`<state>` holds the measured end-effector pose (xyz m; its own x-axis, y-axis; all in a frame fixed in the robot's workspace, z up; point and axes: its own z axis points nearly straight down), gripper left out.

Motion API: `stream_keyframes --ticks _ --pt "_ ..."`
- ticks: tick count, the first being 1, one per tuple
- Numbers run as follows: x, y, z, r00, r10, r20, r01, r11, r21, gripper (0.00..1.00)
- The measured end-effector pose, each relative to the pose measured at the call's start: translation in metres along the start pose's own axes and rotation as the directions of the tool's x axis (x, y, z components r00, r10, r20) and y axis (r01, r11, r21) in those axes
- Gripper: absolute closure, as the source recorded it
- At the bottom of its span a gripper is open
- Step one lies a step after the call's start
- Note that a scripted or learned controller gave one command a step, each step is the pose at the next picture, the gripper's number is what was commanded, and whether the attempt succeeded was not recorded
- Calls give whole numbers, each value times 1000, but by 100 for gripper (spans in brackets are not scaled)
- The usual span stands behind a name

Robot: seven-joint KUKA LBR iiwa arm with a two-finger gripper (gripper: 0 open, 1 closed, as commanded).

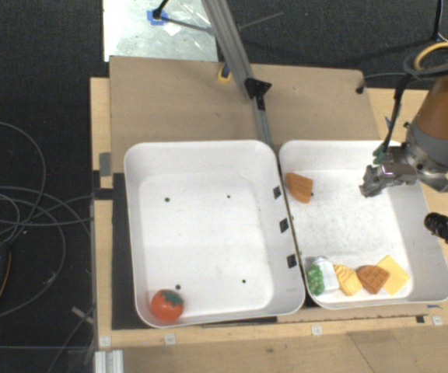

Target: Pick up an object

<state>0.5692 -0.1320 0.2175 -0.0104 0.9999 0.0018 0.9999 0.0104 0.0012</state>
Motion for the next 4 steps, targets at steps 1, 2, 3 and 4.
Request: stream_keyframes --ticks 1,2,3,4 --pt "56 1 5 1000 0 -1 0 1000 0 100" --pt "108 -10 -9 1000 -1 -1 1 1000 0 100" --pt "169 -12 -15 1000 -2 -1 2 1000 0 100" --pt "219 -18 -23 1000 -1 -1 1 1000 -1 100"
